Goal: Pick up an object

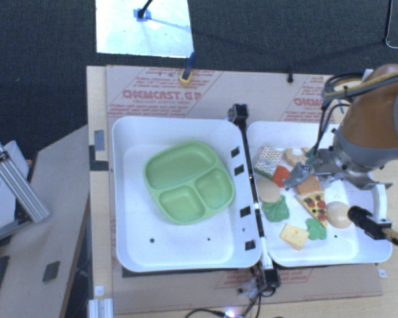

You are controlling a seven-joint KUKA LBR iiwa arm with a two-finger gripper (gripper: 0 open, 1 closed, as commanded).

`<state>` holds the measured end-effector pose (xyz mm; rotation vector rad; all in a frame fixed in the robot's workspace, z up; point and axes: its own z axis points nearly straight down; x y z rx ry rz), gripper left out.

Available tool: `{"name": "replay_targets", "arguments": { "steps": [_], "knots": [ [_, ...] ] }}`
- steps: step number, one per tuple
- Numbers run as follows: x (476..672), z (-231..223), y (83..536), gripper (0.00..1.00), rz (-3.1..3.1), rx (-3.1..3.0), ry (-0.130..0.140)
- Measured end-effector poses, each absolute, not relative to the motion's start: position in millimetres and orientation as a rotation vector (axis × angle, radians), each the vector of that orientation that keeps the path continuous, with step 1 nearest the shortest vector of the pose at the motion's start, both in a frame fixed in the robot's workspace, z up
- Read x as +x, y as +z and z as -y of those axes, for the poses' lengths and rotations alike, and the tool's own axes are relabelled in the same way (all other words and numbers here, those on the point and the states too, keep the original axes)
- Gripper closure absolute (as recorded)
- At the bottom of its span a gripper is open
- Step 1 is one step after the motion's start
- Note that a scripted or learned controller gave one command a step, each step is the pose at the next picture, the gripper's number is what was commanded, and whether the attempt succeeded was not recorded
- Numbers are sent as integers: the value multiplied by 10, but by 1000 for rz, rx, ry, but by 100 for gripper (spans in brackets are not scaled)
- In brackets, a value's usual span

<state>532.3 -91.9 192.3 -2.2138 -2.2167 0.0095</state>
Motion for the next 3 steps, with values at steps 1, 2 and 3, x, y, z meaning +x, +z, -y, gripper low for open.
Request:
{"name": "replay_targets", "arguments": {
  "steps": [1,2,3],
  "knots": [
    [5351,919,1975,0,2225,-2218,-1],
    [5280,834,1426,0,2220,-2217,4],
    [5273,828,899,0,2219,-2218,3]
  ]
}}
